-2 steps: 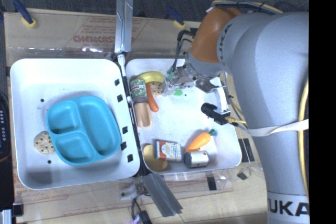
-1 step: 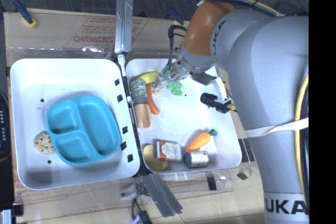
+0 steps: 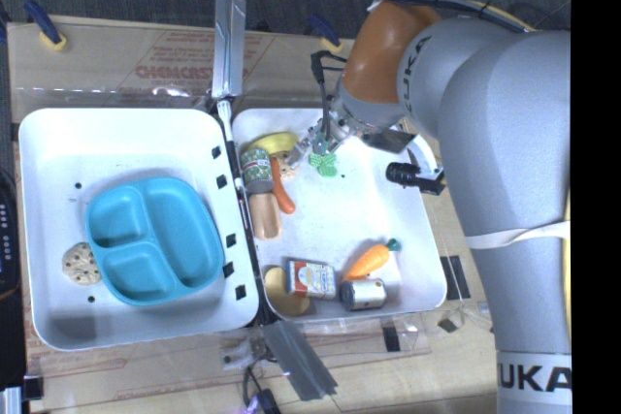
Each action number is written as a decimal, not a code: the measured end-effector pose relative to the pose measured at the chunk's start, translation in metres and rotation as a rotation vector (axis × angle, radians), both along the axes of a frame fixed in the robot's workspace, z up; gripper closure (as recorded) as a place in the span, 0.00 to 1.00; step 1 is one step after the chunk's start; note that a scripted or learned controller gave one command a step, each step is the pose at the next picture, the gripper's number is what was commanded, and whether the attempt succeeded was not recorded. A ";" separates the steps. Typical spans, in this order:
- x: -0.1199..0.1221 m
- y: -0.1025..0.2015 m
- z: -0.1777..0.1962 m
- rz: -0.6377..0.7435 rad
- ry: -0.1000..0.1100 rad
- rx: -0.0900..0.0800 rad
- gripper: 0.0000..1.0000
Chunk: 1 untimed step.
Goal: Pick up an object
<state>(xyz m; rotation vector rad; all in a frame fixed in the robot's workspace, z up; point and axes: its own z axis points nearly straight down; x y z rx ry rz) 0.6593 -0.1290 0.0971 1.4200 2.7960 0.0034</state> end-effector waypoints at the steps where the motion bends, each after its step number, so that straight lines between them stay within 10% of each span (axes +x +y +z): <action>1: -0.001 0.052 0.098 -0.328 0.001 0.002 1.00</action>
